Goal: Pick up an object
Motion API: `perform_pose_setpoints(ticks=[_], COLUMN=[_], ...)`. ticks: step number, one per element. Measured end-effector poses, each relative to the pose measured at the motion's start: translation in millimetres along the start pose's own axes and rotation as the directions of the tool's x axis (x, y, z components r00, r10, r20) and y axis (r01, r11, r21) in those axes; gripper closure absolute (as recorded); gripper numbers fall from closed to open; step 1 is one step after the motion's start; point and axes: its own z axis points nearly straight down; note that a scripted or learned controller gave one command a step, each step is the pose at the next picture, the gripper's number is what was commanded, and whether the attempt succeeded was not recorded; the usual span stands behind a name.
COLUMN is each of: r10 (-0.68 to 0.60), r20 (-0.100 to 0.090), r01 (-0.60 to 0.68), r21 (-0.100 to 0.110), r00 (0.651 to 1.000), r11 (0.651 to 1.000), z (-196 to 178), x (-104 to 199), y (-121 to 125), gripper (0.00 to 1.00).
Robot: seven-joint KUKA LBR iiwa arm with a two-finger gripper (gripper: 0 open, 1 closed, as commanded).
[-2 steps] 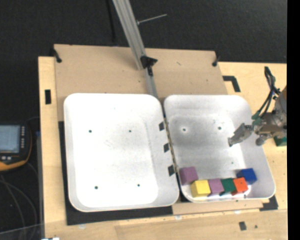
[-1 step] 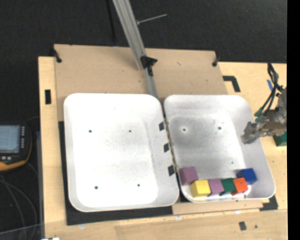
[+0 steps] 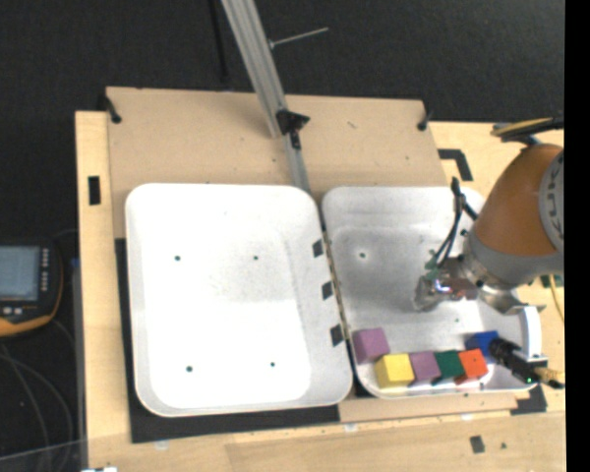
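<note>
Overhead, end effector point(image 3: 435, 291), grip unclear, hangs above right bin point(image 3: 393, 229) on wooden bench point(image 3: 265, 141).

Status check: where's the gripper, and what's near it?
Gripper low over mid right bin, nothing seen held. Blocks along near edge: purple block, yellow block. Path unobstructed.

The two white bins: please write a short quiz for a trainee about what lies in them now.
1. True or false: the small coloured blocks lie in the right white bin, along its near edge.
2. Which block sits beside the yellow cube, on its left and a little farther back? A) purple cube B) orange block C) blue block
3. Fill in: the tool is over the ____ bin.

Key: 1 true; 2 A; 3 right.
</note>
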Motion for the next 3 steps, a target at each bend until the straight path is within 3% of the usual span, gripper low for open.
perform_pose_setpoints(ticks=[1,2,3], r10=[-0.003,-0.001,-0.013], r20=[0.001,0.005,-0.003], r01=[0.003,0.001,0.013], r21=[-0.008,-0.012,-0.012], r00=[1.0,1.0,1.0], r11=[1.0,1.0,1.0], z=[-13.6,30.1,-71.8], x=[2.7,46.2,194.3], y=[4.0,-31.7,-35.4], gripper=[1.0,1.0,1.0])
